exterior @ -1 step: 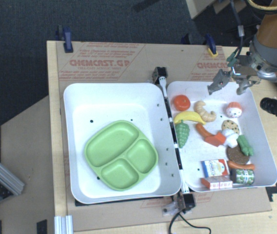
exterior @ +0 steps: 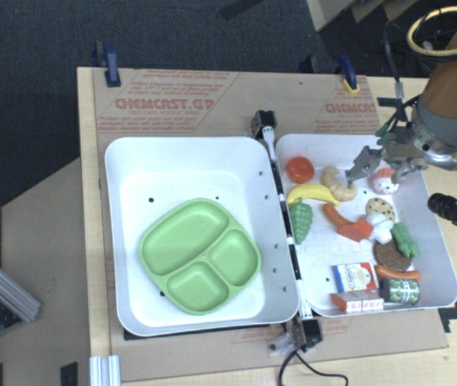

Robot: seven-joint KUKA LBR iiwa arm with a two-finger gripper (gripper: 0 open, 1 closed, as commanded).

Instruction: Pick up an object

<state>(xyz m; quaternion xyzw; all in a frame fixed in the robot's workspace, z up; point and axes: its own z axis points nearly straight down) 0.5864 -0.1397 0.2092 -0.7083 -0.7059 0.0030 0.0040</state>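
My gripper hangs over the back of the right bin, open, its grey fingers spread to either side of a small white and red toy below them. Nothing is held between the fingers. Just left of the gripper lie a beige toy piece, a yellow banana and a red tomato. An orange carrot and a spotted cookie lie a little nearer the front.
The left bin holds a green divided plate. The right bin's front holds a green ridged toy, a brown patty, a small box, a can and a red pack. The arm enters from the upper right.
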